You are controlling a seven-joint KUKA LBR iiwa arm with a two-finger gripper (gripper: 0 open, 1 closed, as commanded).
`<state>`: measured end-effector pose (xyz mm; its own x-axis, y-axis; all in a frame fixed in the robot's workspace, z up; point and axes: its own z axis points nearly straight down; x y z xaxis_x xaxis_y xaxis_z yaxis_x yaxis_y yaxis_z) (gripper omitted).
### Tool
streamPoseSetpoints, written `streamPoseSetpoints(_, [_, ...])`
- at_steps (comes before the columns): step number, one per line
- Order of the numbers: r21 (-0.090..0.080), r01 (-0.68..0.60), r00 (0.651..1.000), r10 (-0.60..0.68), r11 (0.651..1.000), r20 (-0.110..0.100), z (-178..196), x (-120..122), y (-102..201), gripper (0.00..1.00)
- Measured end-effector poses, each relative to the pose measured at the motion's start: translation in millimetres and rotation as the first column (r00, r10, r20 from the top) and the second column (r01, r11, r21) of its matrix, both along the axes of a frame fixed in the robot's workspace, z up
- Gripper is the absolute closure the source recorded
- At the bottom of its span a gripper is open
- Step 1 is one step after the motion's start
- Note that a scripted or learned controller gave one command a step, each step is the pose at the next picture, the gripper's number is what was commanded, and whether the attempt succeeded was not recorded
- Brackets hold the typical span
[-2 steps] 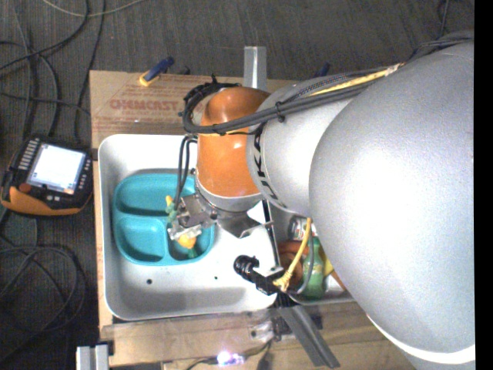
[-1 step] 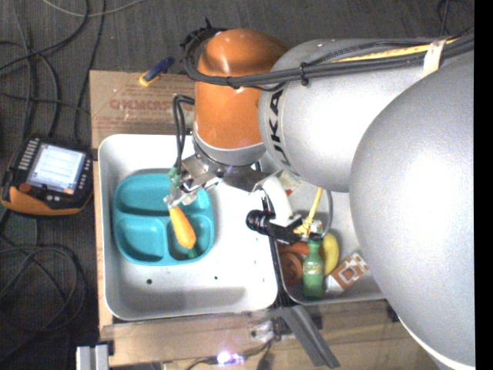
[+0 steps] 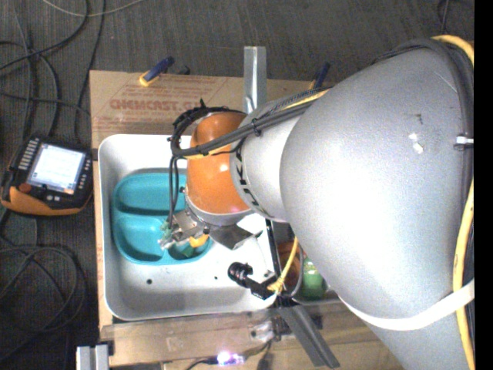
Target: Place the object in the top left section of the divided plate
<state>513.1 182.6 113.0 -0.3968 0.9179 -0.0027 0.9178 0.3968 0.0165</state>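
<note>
Hand (image 3: 176, 239) over teal plate (image 3: 139, 214).

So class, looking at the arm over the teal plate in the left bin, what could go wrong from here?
1. The pincer hangs near the plate's lower right, so a release now would probably miss the top left section.
2. The arm hides much of the plate, so the drop spot is hard to check.
3. A black cable loops by the wrist and might snag.

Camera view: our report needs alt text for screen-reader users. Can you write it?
A grey robot arm reaches from the right, its hand low over a teal divided plate in the left white bin. A teach pendant lies left of the bench.
</note>
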Motion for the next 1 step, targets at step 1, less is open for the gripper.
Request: streamPoseSetpoints(1, [-0.009, 0.202, 0.979, -0.202, 0.979, -0.017, 130.9, -29.2, -28.7, 1.00])
